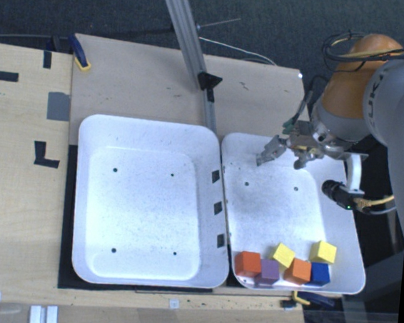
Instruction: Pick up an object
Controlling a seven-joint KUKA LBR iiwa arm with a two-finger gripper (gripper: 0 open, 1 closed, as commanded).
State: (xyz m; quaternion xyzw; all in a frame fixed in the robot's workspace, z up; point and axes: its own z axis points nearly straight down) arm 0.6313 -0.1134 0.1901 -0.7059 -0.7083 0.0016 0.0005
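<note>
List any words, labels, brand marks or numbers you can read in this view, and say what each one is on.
Dark lettering runs down the grey arm housing beside the orange band: partly cut off and too blurred to read.
No other text: none on the two shallow white bins, none on the small coloured blocks, and the black tape marks on the wooden bench are plain shapes.

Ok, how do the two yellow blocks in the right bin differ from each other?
The yellow block nearer the bin's middle sits turned like a diamond, touching the purple block, while the yellow block by the right wall sits squarer and rests just above the blue block. The middle one is closer to the orange blocks. Both look like same-sized yellow cubes at the right bin's near end.
</note>
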